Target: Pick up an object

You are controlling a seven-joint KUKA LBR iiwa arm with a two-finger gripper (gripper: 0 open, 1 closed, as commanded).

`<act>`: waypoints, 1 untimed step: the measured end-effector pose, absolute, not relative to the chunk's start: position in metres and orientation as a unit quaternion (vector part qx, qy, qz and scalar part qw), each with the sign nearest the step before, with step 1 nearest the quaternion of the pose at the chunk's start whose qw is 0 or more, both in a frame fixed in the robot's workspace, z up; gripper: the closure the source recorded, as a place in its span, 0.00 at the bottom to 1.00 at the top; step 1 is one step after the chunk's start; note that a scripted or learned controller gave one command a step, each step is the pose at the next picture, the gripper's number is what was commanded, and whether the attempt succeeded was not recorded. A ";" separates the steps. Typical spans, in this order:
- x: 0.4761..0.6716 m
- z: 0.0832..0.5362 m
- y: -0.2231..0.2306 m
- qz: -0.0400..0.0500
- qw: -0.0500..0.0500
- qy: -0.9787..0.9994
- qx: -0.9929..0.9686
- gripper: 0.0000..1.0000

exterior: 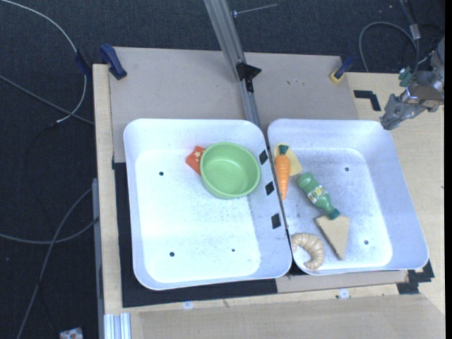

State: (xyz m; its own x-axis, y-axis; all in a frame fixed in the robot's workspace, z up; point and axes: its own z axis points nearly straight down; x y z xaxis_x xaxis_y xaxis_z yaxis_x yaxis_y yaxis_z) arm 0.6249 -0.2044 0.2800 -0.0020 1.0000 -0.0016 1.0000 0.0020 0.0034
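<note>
Objects for picking lie in two shallow white bins set side by side on the bench. Left bin (152,260): a green bowl (229,169) stands upright near the far right part of the floor, and an orange-red item (194,158) lies partly hidden under the bowl's left rim; its kind cannot be told. Right bin (395,189): an orange carrot (282,174) with a green top lies lengthwise along the left wall, its upper end resting on a pale yellow piece (292,162). Just right of the carrot, a green bottle (317,195) lies on its side, slanting toward the near right. Touching the bottle's lower end is a tan wedge (335,234), and beside the wedge, in the near left corner, lies a curled, light-brown croissant (310,248). Gripper (393,116): at the right edge of the view, outside and above the far right corner of the right bin, well apart from every object. Whether its jaws are wide or narrow cannot be told at this size; nothing is seen between them.
</note>
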 end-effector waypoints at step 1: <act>0.613 0.284 -0.155 0.000 -0.002 0.709 0.705 1.00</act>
